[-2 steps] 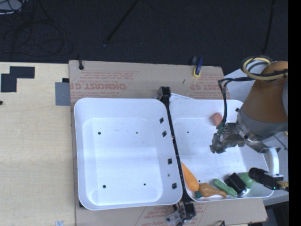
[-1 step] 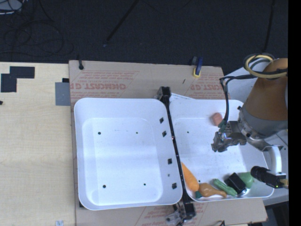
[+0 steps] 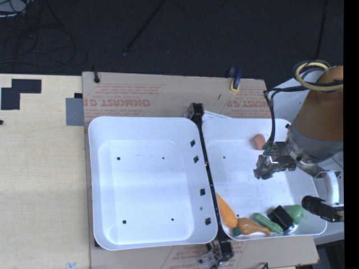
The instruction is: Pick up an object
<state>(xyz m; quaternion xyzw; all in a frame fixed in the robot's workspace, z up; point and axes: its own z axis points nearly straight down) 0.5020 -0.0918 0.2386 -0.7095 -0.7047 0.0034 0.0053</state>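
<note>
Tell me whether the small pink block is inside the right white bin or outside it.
Inside. The small pink block lies on the floor of the right white bin, near its far wall, apart from the gripper.

Left bin (image 3: 106, 150) and right bin (image 3: 235, 150): smooth white plastic, faintly glossy. Cardboard sheet (image 3: 146, 94) beneath them: matt brown, printed in red. Bench top (image 3: 39, 172): pale wood-look, matt. Gripper (image 3: 265, 170): dull dark metal. Carrot (image 3: 225, 209): smooth orange plastic look.
</note>
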